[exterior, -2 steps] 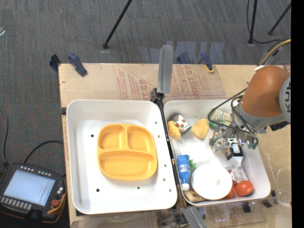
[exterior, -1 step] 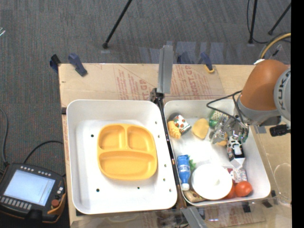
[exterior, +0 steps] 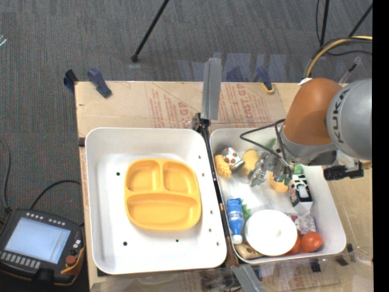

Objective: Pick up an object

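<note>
Over right bin [exterior: 337,221] (cluttered): jaws [exterior: 270,172].

Two white bins side by side on a desk [exterior: 152,105]: the left bin [exterior: 103,236] holds a yellow divided tray [exterior: 163,194], while the tool [exterior: 267,170] hangs at twelve o'clock from a white plate [exterior: 271,232] in the cluttered right bin [exterior: 334,221].

A divided tray [exterior: 163,194] lies in the left bin [exterior: 97,163]; a plate [exterior: 270,232] lies in the right bin [exterior: 336,224].

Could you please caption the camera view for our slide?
Claw low in the cluttered right bin; yellow tray in the left bin.
</note>
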Robot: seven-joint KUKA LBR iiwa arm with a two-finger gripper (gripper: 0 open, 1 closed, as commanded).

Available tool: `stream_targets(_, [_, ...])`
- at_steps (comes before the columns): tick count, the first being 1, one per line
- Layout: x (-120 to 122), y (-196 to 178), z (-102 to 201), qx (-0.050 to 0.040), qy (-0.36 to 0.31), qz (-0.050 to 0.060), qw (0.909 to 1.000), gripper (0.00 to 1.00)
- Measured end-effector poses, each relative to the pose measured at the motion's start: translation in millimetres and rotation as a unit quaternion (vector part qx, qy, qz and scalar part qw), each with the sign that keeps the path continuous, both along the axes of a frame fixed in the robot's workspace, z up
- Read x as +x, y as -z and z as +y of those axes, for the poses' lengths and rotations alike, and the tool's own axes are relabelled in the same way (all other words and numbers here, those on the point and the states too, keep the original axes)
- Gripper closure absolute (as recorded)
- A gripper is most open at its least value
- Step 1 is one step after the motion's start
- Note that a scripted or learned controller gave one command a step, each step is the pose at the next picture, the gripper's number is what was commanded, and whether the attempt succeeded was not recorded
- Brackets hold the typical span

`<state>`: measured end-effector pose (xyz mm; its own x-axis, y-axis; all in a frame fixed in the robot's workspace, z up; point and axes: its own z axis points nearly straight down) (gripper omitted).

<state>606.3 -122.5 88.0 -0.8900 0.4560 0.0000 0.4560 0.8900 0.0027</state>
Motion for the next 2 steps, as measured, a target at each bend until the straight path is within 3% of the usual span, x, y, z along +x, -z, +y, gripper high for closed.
stream_targets(1, [28,0,-9,-0.0009,0.156,0.000,0.9878,1.00])
stream_targets(2, [26,-142,43,-0.0004,0.144,-0.008,0.9895,1.00])
